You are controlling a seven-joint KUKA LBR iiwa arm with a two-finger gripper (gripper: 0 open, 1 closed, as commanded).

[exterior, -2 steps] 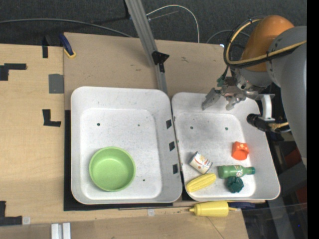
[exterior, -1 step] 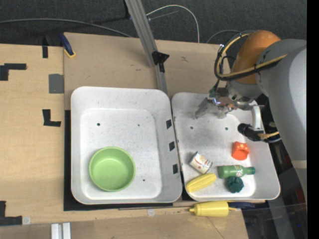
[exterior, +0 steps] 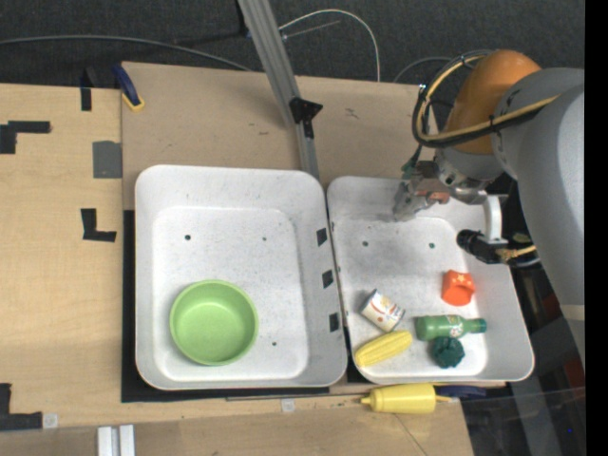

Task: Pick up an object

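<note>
Reaches in from the right of the camera view, grey arm [exterior: 556, 150] bent with the orange band [exterior: 494, 88] above the wrist, end effector [exterior: 410, 202] pointing down and leftward, low and close to the surface beneath it.

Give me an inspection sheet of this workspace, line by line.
Surface: wooden bench bearing two white bins, left bin and right bin.
Job's things: right bin holds orange block, green bottle, dark green lump, yellow corn, small white can.
Clutter: green bowl in left bin; yellow bottle on the bench by the right bin's near rim.
Grippers: claw over right bin's far edge, apart from the objects.
Cables: yellow and black cables loop at the wrist.
Surroundings: metal pole, black tape marks.
</note>
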